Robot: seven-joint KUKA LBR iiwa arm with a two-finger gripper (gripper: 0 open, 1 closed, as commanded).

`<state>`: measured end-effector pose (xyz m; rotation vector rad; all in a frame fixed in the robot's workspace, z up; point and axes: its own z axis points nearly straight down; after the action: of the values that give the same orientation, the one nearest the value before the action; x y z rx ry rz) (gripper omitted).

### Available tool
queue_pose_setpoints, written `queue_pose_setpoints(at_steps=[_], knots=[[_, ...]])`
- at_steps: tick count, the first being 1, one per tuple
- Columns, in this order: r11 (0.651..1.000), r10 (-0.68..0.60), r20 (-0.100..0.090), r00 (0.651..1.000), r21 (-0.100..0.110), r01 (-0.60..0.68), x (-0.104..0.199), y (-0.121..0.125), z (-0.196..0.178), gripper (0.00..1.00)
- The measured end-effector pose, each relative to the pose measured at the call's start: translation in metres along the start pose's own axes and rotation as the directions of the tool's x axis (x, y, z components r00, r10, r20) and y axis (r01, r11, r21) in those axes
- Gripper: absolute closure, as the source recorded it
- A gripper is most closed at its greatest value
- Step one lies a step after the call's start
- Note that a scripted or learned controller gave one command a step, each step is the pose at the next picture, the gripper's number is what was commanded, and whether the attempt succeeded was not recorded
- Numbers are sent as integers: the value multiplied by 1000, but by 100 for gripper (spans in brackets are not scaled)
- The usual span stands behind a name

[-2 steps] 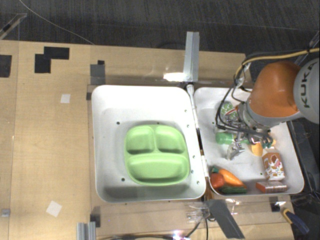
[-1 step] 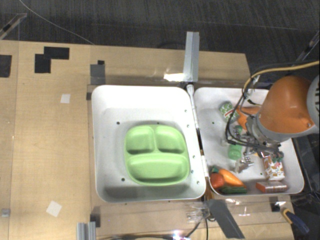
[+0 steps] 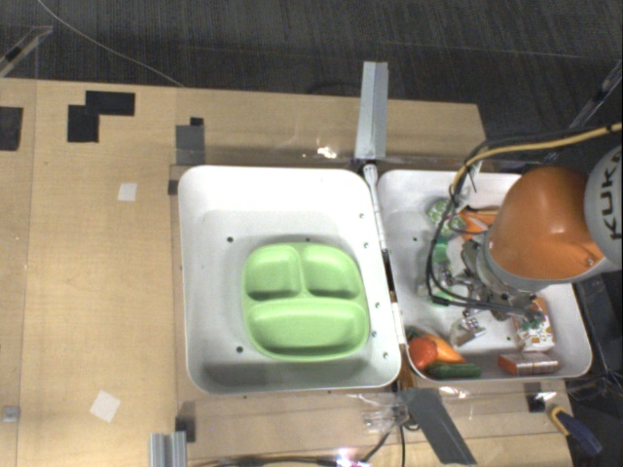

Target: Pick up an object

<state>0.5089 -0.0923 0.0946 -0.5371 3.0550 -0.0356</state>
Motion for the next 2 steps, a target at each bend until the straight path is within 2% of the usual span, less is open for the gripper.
queue_pose_setpoints(at_steps=[1,2], knots=[[1000,13,-17,1000,-20,-13,-26,-46,6,0],[1000,10,-1,1000,-15,-10,-32,-47,-9,100]])
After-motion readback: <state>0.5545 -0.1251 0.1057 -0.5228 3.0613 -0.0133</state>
